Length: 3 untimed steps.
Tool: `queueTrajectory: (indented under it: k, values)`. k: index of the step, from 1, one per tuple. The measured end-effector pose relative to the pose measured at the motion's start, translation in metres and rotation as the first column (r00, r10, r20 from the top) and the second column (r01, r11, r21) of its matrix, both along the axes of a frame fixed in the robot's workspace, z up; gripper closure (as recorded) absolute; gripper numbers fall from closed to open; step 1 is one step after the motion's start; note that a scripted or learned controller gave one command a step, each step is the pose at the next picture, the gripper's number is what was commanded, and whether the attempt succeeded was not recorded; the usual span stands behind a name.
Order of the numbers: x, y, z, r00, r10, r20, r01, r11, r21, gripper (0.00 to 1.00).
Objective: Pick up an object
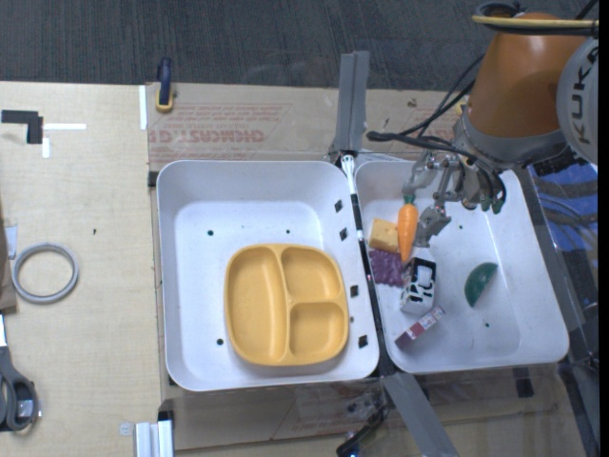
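Note:
My gripper (425, 201) hangs over the back left part of the right bin (533, 341), below the orange wrist band. An orange carrot (406, 231) with a green top stands lengthwise right beside and under it, its top touching or nearly touching the gripper. The carrot overlaps a yellow cheese block (383, 234) and a purple item (386, 268). A white and black bottle (419, 286) lies just below the carrot. A green object (481, 283) and a small maroon and white packet (419, 328) lie in the same bin.
The left bin (190, 208) holds a yellow divided plate (285, 303). A grey divider bar (352, 103) runs between the bins. On the bench at left lie a tape ring (43, 272) and scissors (14, 400).

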<state>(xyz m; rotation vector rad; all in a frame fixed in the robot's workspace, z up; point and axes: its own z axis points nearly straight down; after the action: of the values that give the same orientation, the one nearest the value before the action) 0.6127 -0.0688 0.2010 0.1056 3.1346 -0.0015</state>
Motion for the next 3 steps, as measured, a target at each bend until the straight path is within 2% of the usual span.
queueTrajectory:
  k: [1,2,3]
  values:
    - [0.039,-0.034,-0.106,0.998,-0.055,0.001,0.055,0.998,0.001,0.00]
    - [0.018,-0.026,-0.108,0.999,-0.047,-0.001,0.047,0.999,0.000,0.00]
    - [0.020,-0.026,-0.097,0.999,-0.045,0.004,0.045,0.999,-0.001,1.00]
